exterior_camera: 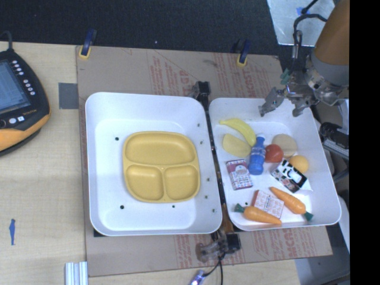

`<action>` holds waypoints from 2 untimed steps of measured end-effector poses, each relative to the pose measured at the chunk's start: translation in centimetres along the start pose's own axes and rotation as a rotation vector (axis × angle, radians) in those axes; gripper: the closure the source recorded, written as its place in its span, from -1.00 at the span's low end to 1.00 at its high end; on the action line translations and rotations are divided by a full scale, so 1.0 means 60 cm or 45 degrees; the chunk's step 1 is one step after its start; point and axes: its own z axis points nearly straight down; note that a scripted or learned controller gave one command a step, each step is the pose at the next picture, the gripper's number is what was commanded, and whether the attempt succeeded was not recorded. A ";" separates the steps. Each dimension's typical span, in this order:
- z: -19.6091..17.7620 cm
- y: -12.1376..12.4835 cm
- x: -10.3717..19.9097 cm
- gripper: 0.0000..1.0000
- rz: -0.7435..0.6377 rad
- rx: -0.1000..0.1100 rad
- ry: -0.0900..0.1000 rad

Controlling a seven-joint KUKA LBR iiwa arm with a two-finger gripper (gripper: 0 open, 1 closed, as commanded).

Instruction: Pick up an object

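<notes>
The right white bin [330, 196] holds several toy items. A yellow banana [238, 127] and a yellow wedge [235, 144] lie near its left wall. Beside them stand a blue bottle [257, 157], a red tomato [274, 152] and a beige round piece [285, 142]. Two carrots [288, 200] [260, 215], a pink card [239, 174] and a black-and-white box [289, 176] lie nearer the front. My gripper [285, 104] hangs over the bin's far edge, open, with nothing between its fingers, well behind the objects.
The left white bin [101, 206] holds a yellow divided plate [161, 165]. A teach pendant [15, 103] lies at the bench's left edge. Blue clamps [88, 41] [241, 50] hold the cardboard at the back. Black clips [203, 90] join the bins.
</notes>
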 end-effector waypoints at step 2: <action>0.248 0.052 0.050 -1.00 -0.003 -0.001 -0.002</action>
